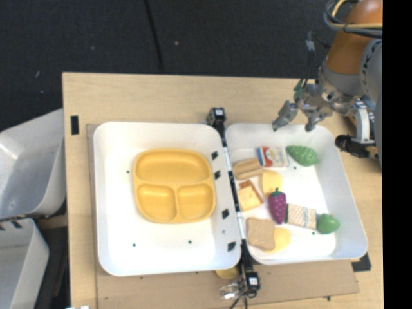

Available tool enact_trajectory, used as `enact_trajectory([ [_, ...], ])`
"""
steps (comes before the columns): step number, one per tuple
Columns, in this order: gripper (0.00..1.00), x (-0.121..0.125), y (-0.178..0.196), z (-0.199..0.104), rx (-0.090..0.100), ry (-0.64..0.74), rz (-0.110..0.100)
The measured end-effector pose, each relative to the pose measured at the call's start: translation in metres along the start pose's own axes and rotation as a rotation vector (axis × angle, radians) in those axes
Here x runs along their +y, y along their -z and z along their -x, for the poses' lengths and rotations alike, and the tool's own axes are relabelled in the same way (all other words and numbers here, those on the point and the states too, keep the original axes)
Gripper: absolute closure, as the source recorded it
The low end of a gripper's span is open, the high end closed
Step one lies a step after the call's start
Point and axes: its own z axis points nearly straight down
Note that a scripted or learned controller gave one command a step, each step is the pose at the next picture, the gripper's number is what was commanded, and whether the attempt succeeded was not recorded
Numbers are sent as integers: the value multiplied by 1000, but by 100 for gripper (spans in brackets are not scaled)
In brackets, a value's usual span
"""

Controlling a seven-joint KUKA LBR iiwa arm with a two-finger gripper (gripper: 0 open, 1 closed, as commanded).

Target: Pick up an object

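While the left bin (116,250) carries just a yellow three-compartment tray (174,185), every candidate for picking sits in the right bin (344,198) beside it on the wooden surface (80,95): a brown bread-like piece (247,167) and a tan cracker square (250,195) near the divider, a toast slice (261,233) toward the near edge, a small carton (273,156), a yellow block (271,181), purple grapes (277,205), a patterned packet (301,216), and two green items, one (302,155) toward the far wall and one (327,223) by the near right corner. The gripper (297,122) hangs over the far rim of that bin with its jaws spread apart and nothing between them. A good pick here would likely favour the far green piece, which lies closest and fairly free on its right side; descending straight down, centred, with the jaws straddling its narrow width, should avoid nudging the carton just beside it.
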Motion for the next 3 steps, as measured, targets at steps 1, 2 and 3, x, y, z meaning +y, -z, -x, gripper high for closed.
enact_trajectory([
  [1, 0, -62, -69, -8, 2, -1, -10],
  [2, 0, -145, -104, -47, -6, -7, -2],
  [3, 100, -141, -93, -50, 0, -14, 4],
])
